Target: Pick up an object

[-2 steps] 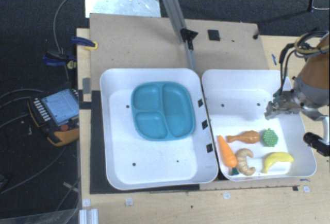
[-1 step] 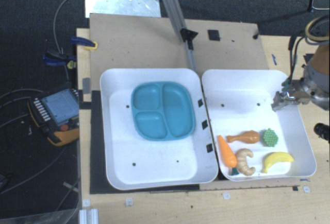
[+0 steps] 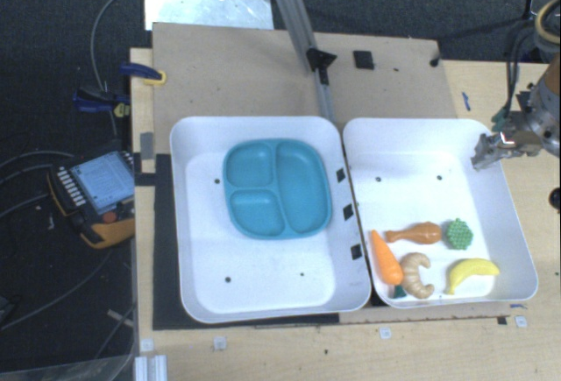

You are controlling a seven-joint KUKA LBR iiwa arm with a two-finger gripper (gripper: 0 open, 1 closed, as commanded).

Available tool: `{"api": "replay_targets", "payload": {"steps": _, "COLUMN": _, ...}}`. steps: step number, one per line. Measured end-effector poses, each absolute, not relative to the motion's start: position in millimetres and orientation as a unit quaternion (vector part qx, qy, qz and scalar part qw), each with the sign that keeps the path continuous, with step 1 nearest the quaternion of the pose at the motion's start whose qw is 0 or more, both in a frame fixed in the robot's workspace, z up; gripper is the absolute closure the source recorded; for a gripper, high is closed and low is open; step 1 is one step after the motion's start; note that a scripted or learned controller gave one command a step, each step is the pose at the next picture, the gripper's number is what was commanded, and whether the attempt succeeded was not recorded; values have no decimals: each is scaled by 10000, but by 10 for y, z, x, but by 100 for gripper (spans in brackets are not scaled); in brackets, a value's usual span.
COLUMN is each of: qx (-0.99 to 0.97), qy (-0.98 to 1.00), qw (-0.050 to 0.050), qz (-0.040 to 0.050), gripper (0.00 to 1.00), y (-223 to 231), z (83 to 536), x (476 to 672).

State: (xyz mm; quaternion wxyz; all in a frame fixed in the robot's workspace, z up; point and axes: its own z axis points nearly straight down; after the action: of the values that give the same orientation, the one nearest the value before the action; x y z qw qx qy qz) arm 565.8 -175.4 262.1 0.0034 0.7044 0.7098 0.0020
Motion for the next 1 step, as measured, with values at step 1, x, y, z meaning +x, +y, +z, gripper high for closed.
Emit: {"api": "replay_targets", "payload": {"steps": 1, "qx": 7037, "qy": 7105, "qw": -2, "qz": 5, "gripper": 100, "y": -1249, "z": 2474, "x": 5582}}
